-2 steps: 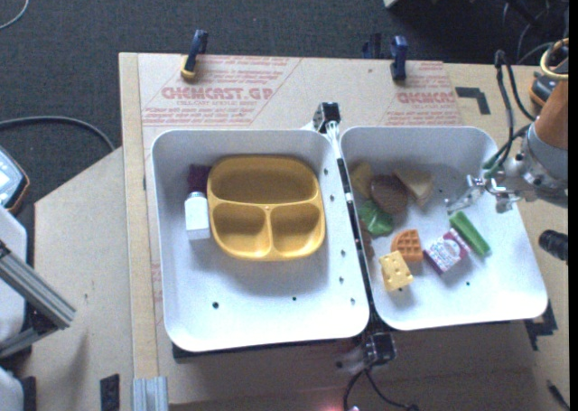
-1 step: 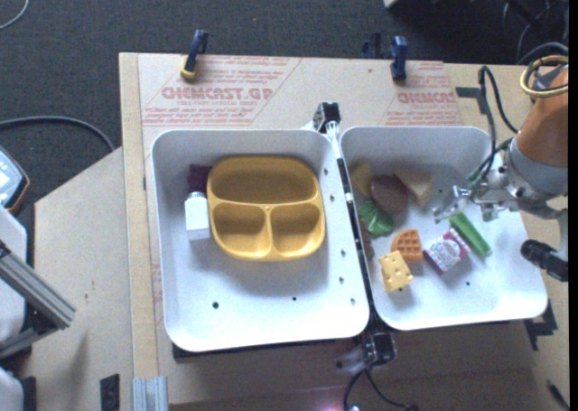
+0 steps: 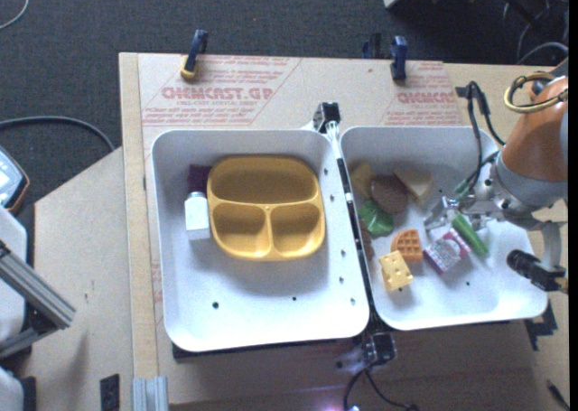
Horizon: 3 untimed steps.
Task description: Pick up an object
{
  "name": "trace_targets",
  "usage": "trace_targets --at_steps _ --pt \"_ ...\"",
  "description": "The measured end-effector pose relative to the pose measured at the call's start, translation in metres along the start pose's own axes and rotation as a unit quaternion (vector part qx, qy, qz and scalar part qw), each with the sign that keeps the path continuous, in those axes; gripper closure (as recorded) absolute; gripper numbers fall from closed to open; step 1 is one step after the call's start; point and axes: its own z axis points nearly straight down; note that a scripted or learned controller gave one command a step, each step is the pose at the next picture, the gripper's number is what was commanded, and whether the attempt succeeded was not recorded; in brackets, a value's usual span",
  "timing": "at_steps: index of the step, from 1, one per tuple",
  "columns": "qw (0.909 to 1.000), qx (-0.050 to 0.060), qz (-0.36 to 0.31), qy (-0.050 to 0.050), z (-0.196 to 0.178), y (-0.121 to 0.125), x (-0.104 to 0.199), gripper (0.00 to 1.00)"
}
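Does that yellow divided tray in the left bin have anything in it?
Empty. The yellow divided tray shows bare yellow in all three compartments; the small white bottle stands beside it, outside its rim.

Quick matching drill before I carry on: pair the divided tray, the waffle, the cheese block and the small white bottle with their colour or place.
Things:
1. divided tray
2. waffle piece
3. cheese block
4. small white bottle

Descriptions:
A. pale yellow with holes, right bin, nearest the front edge
B. white, left bin, against the tray's left side
C. orange, right bin, just above the cheese
D. yellow, three compartments, left bin

Pairs: 1-D, 2-C, 3-A, 4-B
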Motion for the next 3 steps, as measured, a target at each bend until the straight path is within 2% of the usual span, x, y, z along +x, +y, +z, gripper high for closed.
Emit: trace_targets --at_steps 1,2,3 --pt "1.0 -0.003 0.001 -0.001 -0.013 0.001 -0.001 1.0" --pt "1.0 -0.007 0.0 -0.003 -0.077 0.003 -0.004 1.0" --pt "1.0 -0.006 0.0 -0.003 -0.124 0.009 -0.011 1.0"
